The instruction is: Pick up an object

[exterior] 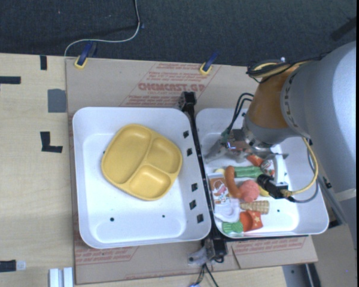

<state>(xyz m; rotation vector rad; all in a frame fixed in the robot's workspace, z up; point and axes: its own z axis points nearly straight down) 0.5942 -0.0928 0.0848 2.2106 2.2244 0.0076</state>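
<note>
Claw [234,143] low in rt bin [311,220], above toy pile [245,193], open/shut unclear, yellow plate [142,160] lt bin.

Plate [142,161] in left bin [87,178]

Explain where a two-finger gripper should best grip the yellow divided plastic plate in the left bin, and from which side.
Probably the rim. The yellow divided plastic plate lies flat and alone in the left white bin, too wide to span. Come from above at its near-left edge, where bare floor leaves room for one of the fingers outside and one inside a compartment.
</note>
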